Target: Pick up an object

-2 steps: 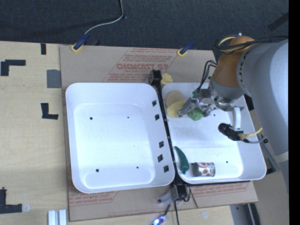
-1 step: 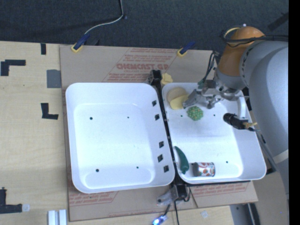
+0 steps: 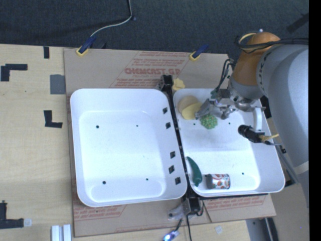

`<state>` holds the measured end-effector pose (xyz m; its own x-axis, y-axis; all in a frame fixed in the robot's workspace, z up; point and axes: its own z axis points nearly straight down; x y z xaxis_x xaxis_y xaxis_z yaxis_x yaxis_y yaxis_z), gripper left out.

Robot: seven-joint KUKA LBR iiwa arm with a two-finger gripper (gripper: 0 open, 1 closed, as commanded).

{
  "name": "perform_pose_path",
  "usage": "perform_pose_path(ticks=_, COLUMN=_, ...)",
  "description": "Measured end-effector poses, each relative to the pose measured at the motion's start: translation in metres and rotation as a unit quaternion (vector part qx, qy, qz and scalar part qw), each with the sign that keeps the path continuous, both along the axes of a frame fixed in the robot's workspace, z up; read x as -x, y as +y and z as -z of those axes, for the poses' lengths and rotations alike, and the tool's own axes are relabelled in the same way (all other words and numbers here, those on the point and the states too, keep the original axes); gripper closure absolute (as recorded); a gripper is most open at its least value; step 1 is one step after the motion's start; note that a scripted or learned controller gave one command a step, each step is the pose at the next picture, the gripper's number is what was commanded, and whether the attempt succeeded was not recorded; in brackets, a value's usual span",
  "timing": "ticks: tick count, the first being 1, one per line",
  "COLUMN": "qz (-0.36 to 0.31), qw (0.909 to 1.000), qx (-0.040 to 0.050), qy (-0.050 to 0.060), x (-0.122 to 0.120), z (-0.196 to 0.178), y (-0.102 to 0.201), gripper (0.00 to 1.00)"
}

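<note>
Camera view looks down on two shallow white plastic bins side by side, the left bin point(image 3: 120, 144) and the right bin point(image 3: 235, 154). The two-finger metal gripper point(image 3: 214, 112) on the grey arm with the orange band point(image 3: 251, 64) is low over the far part of the right bin, and its fingers appear to straddle a small knobbly green ball-shaped object point(image 3: 209, 121); whether they have closed on it or are merely around it I cannot tell, since the wrist hides the tips. Just beside the green object, toward the divider, lies a pale yellow rounded block point(image 3: 188, 107). Near the front wall lie a dark green leaf-shaped piece point(image 3: 194, 170) and a small red and white can on its side point(image 3: 217, 181). The green ball looks light and somewhat soft, with a bumpy surface that should give the pads purchase; a grasp across its widest middle seems best, as a hold too high could let it roll away
</note>
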<state>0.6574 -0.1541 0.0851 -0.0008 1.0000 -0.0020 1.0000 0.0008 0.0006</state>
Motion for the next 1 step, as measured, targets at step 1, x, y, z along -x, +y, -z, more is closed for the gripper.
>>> perform_pose_path(ticks=1, qz=-0.001, qw=1.0000, qx=0.0006, qy=-0.001, x=-0.0007, z=-0.0103, y=0.0001, gripper=1.00)
